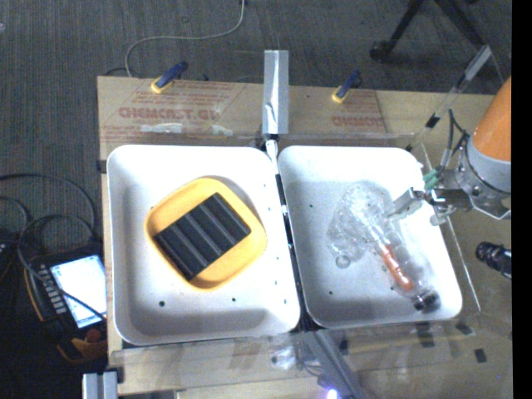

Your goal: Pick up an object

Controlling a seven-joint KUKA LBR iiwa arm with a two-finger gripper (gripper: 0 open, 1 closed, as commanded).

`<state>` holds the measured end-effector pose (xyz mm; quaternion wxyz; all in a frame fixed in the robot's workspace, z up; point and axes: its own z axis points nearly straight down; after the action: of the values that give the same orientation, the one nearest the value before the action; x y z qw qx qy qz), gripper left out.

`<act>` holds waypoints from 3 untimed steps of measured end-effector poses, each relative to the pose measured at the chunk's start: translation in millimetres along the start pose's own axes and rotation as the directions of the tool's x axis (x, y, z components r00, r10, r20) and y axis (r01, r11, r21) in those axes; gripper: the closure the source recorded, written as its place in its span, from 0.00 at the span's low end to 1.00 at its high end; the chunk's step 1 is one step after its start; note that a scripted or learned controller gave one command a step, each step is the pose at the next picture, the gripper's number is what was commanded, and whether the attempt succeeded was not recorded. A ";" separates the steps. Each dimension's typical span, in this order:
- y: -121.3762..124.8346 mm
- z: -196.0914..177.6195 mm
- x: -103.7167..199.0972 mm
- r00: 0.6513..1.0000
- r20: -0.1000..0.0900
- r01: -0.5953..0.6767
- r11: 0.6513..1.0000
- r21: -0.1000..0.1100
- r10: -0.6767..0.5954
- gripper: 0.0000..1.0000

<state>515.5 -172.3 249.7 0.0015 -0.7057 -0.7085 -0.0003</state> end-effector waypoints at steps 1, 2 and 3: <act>79.0 7.2 47.5 0.996 0.002 -0.086 0.996 0.000 0.086 0.00; 34.1 138.4 31.5 0.991 0.009 0.135 0.991 -0.025 -0.134 0.00; 98.5 146.0 21.2 0.994 0.013 0.111 0.993 -0.039 -0.110 0.00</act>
<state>613.6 -150.3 103.5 -0.0163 -0.6652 -0.7464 -0.0104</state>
